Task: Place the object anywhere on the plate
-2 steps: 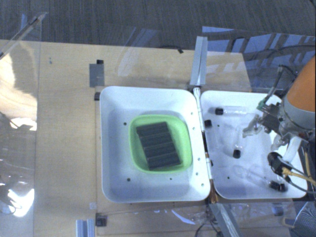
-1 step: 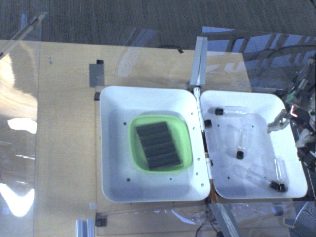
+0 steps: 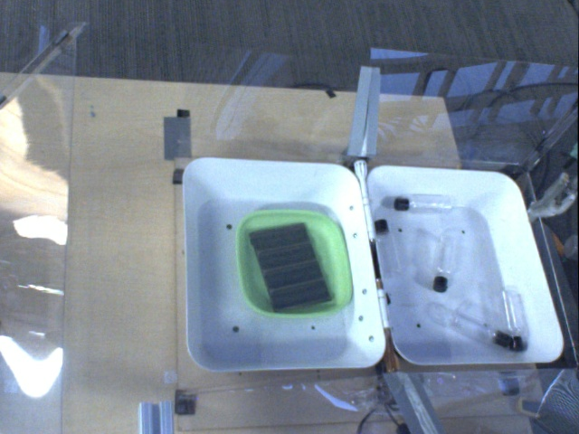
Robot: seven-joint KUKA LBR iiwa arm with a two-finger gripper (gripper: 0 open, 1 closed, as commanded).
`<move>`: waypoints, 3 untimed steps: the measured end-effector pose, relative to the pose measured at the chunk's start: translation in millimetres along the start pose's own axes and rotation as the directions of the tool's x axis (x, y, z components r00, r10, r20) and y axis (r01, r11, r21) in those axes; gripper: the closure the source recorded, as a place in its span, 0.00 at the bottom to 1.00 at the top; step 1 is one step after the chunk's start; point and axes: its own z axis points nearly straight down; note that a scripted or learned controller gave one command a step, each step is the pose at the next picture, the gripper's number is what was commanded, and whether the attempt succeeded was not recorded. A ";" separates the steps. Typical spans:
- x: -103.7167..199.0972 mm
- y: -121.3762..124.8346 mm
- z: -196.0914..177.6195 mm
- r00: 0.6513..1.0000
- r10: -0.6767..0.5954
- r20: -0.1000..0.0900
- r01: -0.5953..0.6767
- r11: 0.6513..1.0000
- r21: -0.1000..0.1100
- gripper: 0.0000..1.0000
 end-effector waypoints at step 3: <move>-0.1 -2.0 95.3 0.987 0.162 0.002 -0.162 0.987 0.006 0.00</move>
